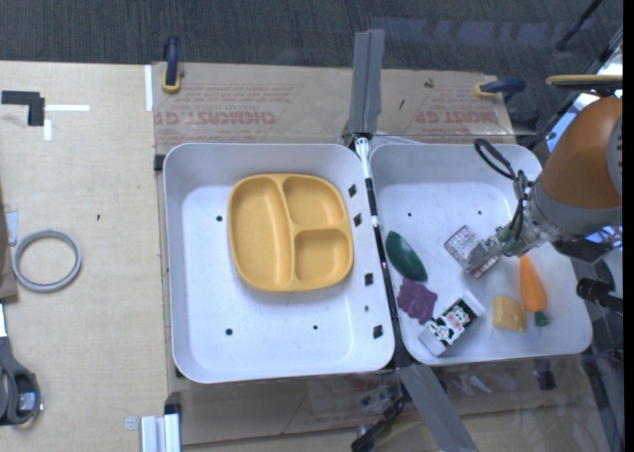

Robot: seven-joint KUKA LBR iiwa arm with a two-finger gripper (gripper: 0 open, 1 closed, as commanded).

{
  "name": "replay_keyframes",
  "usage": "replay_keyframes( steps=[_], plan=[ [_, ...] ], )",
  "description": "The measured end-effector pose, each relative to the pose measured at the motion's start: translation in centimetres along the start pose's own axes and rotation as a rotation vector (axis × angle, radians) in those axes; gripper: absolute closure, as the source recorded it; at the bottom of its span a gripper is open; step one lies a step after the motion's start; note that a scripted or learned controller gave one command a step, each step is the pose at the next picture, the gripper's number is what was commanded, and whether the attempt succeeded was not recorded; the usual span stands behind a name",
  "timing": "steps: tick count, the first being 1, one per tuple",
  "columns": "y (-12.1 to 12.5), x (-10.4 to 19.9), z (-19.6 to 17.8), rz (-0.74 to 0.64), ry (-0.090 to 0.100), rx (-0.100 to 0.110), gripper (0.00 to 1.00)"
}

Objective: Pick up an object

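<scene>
The arm's orange band [584, 158] sits over the right bin's [436, 172] right side, and my gripper [482, 259] reaches down-left to the bin floor near its middle. A small silver patterned item [459, 240] lies just left of the gripper tip, close to it or touching. An orange carrot [533, 286] lies right of the gripper. A yellow chunk [509, 313] rests below it. Further left are a dark green piece [405, 255], a purple piece [417, 299] and a black-and-white carton [450, 325].
The left bin [198, 331] bears a yellow divided plate [290, 232]. A grey divider [367, 83] stands between the bins at the back. On the bench at the left lie a tape ring [45, 260] and scissors [18, 395].
</scene>
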State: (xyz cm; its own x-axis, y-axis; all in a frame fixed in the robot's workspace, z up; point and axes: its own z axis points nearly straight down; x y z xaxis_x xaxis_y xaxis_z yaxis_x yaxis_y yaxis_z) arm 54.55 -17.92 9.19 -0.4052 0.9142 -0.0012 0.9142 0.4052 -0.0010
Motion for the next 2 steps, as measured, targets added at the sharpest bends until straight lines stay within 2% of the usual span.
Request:
replay_keyframes(
  steps=[1, 2],
  plan=[
    [6.2, 4.9, -10.2, 0.133, 0.000, 0.001, 1.00],
    [6.0, 3.2, -8.6, 0.226, 0.000, 0.002, 1.00]
  ],
)
